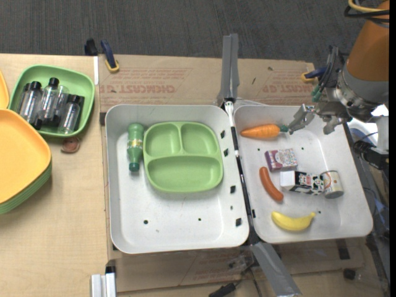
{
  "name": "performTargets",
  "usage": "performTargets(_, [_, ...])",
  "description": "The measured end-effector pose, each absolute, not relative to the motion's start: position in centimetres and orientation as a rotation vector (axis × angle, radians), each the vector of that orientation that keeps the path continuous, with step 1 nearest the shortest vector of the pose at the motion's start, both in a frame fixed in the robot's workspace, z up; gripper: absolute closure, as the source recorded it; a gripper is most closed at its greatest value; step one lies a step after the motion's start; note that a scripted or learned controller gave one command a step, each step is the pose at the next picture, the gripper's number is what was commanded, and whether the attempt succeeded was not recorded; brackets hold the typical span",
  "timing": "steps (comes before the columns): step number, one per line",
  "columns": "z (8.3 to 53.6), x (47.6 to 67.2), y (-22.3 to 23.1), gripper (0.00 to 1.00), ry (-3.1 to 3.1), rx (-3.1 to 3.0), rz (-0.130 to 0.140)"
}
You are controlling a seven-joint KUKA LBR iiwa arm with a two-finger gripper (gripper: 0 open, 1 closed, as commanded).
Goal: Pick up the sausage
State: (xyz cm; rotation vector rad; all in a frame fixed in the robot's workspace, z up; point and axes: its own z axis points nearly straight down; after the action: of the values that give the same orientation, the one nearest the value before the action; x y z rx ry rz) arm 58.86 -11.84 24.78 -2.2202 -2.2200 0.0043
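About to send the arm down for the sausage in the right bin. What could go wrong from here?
1. The sausage lies close beside the small purple carton and the white end of the cow-print carton, so a finger may hit one instead.
2. The gripper sits near the carrot, which a direct path could knock.
3. The banana lies just below the sausage and could be nudged.

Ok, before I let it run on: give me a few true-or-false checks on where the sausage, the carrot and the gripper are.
1. The sausage lies in the right bin. True.
2. The gripper holds the sausage. False: it hangs near the bin's far edge, apart from the sausage.
3. The carrot sits on the green divided plate. False: it is in the right bin.
4. The banana lies nearer the camera than the sausage. True.
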Motion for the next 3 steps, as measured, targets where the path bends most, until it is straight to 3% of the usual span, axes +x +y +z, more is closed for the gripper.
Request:
performTargets(1, [12.8,55.8,-10.6,0.0,-2.174,-2.264,0.004])
performTargets(2, [9.1,54.4,-9.4,0.0,-2.204,-2.235,0.004])
performTargets(3, [9.9,54.4,-9.5,1.0,-2.2,-2.238,0.005])
